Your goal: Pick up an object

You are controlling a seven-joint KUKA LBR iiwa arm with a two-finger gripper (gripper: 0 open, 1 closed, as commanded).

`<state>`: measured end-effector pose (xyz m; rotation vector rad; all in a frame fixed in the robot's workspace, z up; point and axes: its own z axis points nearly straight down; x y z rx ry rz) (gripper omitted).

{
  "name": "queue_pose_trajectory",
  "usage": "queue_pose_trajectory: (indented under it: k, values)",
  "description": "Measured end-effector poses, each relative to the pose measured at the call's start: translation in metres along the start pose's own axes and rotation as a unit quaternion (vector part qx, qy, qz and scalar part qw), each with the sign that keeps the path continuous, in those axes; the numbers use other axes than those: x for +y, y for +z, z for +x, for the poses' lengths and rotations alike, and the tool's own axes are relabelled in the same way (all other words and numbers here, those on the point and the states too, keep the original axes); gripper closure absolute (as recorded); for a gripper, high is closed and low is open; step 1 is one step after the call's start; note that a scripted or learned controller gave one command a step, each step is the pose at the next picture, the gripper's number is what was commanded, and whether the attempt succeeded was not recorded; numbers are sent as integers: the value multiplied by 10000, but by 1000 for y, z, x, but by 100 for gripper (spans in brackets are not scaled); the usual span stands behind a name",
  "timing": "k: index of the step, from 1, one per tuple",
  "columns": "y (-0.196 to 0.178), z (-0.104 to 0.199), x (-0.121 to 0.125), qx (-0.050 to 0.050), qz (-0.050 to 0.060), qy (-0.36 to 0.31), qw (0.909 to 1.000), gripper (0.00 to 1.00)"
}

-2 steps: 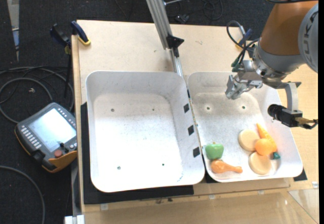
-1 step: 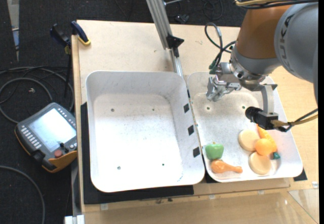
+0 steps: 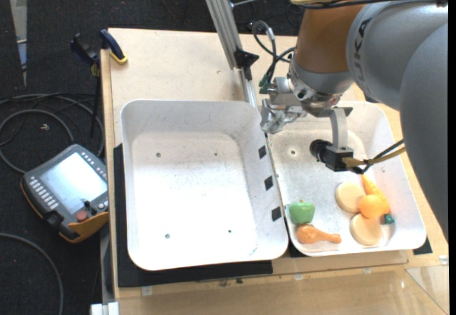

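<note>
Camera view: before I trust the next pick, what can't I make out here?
- Gripper: seen from above under the wrist; open or shut cannot be told.
- Far corner of the right bin: covered by the arm.
- Two pale round pieces: partly overlapped by the orange piece; what they are is unclear.
- Orange item near the green one: too small to identify.
</note>
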<state>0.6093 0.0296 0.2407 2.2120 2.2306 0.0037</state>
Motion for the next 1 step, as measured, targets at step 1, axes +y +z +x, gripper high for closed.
queue_pose_trajectory:
  k: [1]
  values:
    - [13,50,8,-4,8,4,10000,100]
